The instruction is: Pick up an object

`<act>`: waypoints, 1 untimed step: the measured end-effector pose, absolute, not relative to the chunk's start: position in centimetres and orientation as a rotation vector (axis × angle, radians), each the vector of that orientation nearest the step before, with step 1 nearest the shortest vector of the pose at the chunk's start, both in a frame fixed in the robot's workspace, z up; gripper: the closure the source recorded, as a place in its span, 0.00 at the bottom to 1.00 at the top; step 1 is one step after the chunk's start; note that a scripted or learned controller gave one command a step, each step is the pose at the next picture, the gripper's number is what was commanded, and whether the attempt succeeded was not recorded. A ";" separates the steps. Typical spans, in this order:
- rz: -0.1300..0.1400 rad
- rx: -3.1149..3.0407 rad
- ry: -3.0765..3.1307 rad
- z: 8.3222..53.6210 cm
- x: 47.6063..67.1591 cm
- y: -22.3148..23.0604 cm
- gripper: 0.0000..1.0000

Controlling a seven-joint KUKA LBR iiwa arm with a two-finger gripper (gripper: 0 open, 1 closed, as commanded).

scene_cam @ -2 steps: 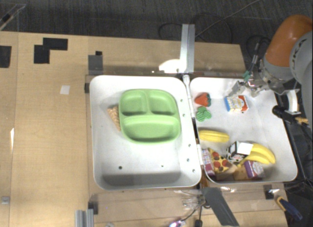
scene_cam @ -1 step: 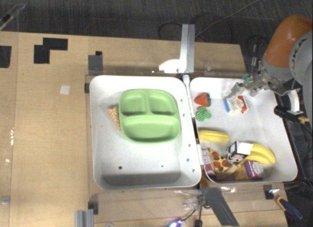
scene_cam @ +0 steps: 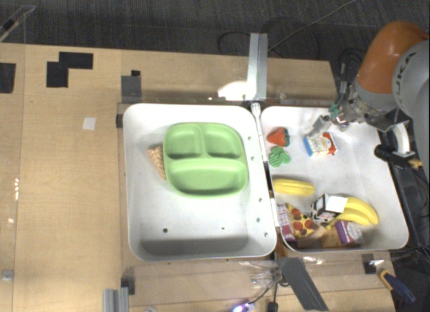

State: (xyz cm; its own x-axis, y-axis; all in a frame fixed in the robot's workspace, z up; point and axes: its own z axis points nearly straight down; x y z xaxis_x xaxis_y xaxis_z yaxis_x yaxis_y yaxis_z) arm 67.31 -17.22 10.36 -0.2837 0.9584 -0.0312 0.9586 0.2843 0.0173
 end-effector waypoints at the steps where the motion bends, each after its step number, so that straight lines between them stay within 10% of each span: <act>1: -0.017 1.757 2.562 10.4 67.2 -16.8 0.00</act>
State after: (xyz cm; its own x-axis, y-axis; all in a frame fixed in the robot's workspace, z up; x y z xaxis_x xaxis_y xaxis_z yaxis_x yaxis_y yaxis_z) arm 67.17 -16.76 10.38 -0.3599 0.9324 -0.0348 0.9327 0.3604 0.0108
